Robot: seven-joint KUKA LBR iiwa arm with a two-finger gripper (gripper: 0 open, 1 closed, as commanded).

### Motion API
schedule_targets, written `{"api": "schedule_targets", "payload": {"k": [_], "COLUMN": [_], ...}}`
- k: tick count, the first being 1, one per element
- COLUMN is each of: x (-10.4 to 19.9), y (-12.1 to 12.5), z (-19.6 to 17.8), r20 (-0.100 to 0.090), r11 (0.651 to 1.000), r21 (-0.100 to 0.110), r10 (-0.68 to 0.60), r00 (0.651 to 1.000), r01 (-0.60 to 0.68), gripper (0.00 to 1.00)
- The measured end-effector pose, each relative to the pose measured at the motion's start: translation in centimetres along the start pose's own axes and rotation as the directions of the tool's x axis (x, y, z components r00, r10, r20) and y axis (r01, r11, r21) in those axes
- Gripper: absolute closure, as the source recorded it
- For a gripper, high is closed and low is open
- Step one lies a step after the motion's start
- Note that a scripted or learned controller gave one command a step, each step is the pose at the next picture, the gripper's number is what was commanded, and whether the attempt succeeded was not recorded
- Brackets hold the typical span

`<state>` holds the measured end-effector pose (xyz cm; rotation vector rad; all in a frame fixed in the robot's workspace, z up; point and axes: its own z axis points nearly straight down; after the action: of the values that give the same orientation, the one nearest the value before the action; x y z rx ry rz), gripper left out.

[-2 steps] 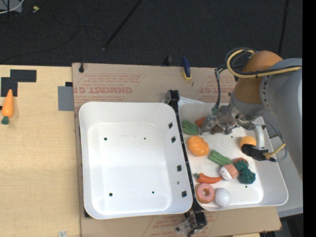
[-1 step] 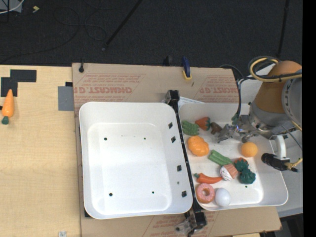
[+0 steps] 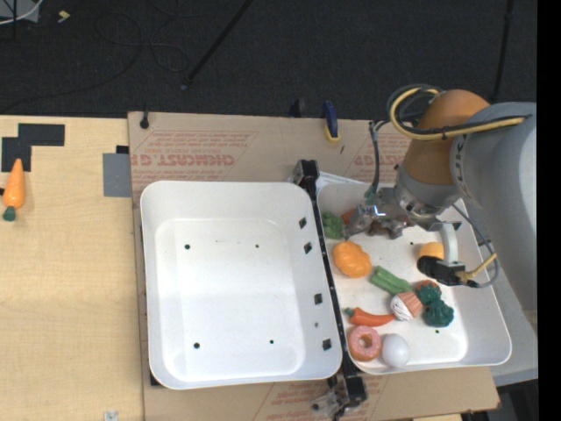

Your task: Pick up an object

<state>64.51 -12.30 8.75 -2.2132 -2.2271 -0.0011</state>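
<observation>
My gripper is low in the far left part of the right bin, hanging below the orange band of the arm. Just left of it lies a green leafy piece. An orange fruit sits a little in front of the gripper, apart from it. Further forward lie a green cucumber, a carrot, a pink donut, a white egg, a red-and-white striped piece and a broccoli. A yellow piece lies to the gripper's right.
The left bin adjoins the right one along a black divider. A toy carrot lies on the wooden bench at the far left. The grey arm body covers the right bin's far right corner.
</observation>
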Motion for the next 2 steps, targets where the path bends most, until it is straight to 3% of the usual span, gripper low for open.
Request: {"api": "schedule_targets", "payload": {"k": [1,2], "x": [-0.4,-3.9], "y": [-6.5,-2.8], "z": [0.0,-0.1], "r20": [0.0,0.003], "r11": [1.0,1.0], "r21": [0.007,-0.001], "r10": [0.008,0.008], "r00": [1.0,1.0], "r01": [-0.008,-0.008], "gripper": [0.0,0.0]}}
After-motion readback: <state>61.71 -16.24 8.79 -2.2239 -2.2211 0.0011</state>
